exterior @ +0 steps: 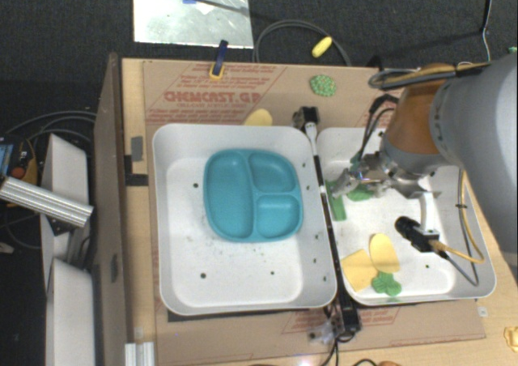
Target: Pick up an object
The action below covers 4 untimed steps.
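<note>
Just below the hand [350, 185], a green piece [337, 207], seemingly touching.

Dark carpeted floor [57, 40] around a cardboard-topped bench [210, 89] printed in red lettering; a shiny metal sheet [193, 0] on the floor at the far side; black cables [48, 125] and an aluminium rail [44, 201] at left; even overhead light.
</note>
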Tool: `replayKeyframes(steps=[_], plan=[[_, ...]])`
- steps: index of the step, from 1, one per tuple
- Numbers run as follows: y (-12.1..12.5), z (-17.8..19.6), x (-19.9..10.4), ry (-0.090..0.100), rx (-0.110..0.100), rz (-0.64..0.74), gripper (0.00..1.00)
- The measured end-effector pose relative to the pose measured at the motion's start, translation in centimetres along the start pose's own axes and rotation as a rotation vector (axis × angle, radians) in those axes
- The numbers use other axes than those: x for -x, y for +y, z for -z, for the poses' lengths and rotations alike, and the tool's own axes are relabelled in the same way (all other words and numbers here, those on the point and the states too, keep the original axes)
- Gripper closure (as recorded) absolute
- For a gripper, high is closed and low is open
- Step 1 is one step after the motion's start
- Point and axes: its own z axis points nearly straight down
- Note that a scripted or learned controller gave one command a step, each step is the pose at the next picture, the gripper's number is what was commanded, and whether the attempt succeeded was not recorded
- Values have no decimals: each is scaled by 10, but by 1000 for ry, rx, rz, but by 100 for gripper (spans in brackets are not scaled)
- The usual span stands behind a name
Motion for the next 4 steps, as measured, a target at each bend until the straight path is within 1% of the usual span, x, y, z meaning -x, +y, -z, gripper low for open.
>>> replayKeyframes(steps=[1, 2, 3, 4], plan=[[21, 6, 26, 0, 1, -5, 0], [4, 33, 61, -1, -1, -8, 0], [11, 0, 24, 1, -3, -1, 0], [14, -1, 59, -1, -1, -7, 0]])
